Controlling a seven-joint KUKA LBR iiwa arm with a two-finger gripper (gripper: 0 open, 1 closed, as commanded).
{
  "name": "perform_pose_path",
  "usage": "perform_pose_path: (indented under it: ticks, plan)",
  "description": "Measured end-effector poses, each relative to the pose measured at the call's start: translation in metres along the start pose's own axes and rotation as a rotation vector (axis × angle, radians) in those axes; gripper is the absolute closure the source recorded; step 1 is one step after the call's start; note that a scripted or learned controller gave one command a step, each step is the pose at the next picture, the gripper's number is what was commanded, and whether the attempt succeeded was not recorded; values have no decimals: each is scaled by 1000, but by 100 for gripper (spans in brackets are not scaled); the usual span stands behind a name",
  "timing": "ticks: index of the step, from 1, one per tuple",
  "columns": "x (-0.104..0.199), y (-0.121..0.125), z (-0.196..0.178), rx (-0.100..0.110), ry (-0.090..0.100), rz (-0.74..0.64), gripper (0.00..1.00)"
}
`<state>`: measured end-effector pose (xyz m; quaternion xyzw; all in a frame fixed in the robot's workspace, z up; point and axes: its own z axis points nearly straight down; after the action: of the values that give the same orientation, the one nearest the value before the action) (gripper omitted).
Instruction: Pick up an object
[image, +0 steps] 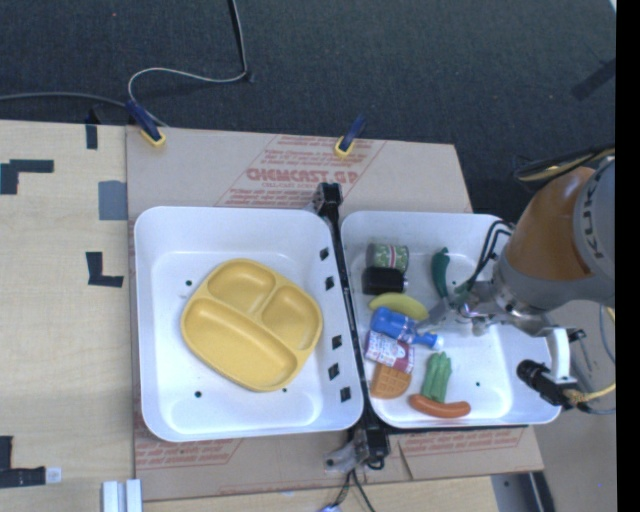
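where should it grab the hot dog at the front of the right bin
Probably across the middle of the hot dog, coming straight down from above. It lies flat and long, roughly left to right, near the right bin's front wall, so the fingers should close across its narrow width. The green item sits close behind it, leaving little room on that side.

Grey arm (560, 270) with orange band and black cables.

A yellow divided plate (252, 322) lies in the left bin (160, 330). The right bin (500, 395) holds small toys (a can (387, 256), a banana (399, 306), a blue bottle (402, 327), a sausage (440, 407)). The gripper (458, 303) hangs at centre right, beside the banana.
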<state>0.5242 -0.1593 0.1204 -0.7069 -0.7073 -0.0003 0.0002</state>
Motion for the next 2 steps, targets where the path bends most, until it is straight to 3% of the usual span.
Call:
perform_pose_path:
  ticks: [1,2]
  plan:
    - [23,-20,35,-3,-2,0,0]
    - [23,-19,25,-3,-1,1,100]
